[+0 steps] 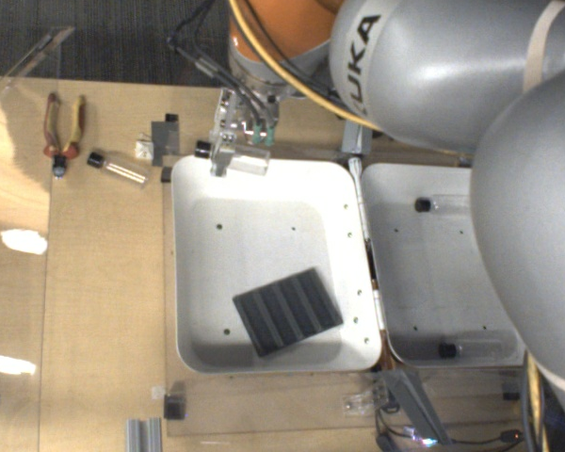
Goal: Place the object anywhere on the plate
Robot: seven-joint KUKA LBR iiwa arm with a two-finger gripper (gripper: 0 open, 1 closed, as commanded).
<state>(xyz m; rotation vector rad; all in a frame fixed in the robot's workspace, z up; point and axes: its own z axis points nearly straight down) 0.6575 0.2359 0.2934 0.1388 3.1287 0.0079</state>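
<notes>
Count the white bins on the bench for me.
2. The left bin holds a dark ribbed plate; the right bin sits beside it, partly covered by the arm.

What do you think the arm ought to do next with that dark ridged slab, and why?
Probably swing the end effector toward the near side of the left bin and lower it over the dark ridged slab. The end effector sits at the bin's far rim, well apart from the slab, which lies flat and untouched. I can't make out a plate here.
</notes>
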